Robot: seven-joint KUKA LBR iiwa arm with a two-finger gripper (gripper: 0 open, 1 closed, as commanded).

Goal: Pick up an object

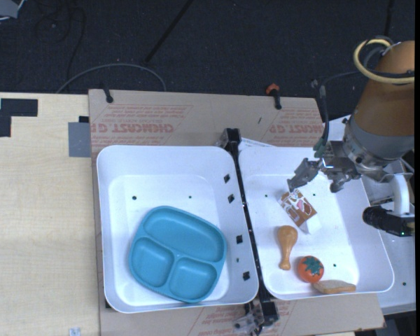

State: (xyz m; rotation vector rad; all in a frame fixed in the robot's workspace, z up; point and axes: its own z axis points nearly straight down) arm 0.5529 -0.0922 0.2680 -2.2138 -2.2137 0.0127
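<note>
The right bin [364, 208] holds several small objects. A brown and white snack packet [299, 209] lies near its middle. A tan toy drumstick [286, 245] lies below it. A red-orange tomato-like toy [309, 268] and a flat tan slice [334, 286] rest by the front wall. My gripper [317, 180] hangs over the back part of this bin, just above and to the right of the packet. Its fingers are spread open with nothing between them. One fingertip [298, 177] points toward the packet's upper edge.
The left bin [119, 187] holds a blue divided plate [177, 253]. A black divider with clips [239, 208] runs between the bins. The arm's grey body and orange band [388, 82] loom over the right bin's back right corner. A black fitting [385, 219] sits at the right rim.
</note>
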